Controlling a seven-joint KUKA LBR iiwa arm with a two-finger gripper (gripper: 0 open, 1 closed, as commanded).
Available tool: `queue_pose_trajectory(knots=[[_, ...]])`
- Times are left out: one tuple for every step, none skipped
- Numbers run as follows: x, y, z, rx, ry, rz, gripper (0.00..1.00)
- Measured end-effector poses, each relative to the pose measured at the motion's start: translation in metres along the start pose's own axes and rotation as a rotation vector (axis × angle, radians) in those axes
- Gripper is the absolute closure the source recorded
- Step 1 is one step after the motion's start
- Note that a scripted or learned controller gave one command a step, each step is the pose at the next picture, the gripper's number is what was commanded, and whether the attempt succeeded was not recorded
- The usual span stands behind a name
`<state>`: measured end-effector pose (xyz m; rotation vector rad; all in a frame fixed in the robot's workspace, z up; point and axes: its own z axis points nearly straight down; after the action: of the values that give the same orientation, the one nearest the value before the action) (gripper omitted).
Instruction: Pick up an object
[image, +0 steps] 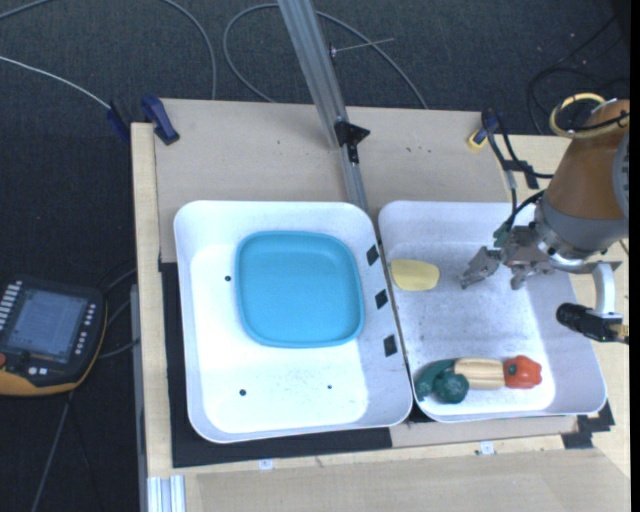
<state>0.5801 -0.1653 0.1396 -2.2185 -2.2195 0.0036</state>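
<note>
The right bin (450, 320) holds a yellow lemon-shaped object (414, 275) near its left wall. Along its front edge lie a dark green object (442, 383), a tan cylinder (478, 373) and a red tomato-like object (522, 372) in a row. My gripper (502, 272) hovers over the upper right part of this bin, to the right of the yellow object. Its fingers (480, 270) are spread apart with nothing between them.
The left bin (205, 330) holds a blue square plate (298, 288). A metal pole (320, 70) slants up from between the two bins. A handheld controller (45, 335) lies on the floor at far left.
</note>
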Motion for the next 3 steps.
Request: queue_pose_trajectory(knots=[[0.0, -0.001, 0.046, 0.0, 0.0, 0.0, 0.0], [0.0, 0.001, 0.033, -0.006, -0.001, 0.0, 1.0], [0.001, 0.007, -0.028, -0.009, -0.002, 0.0, 1.0]])
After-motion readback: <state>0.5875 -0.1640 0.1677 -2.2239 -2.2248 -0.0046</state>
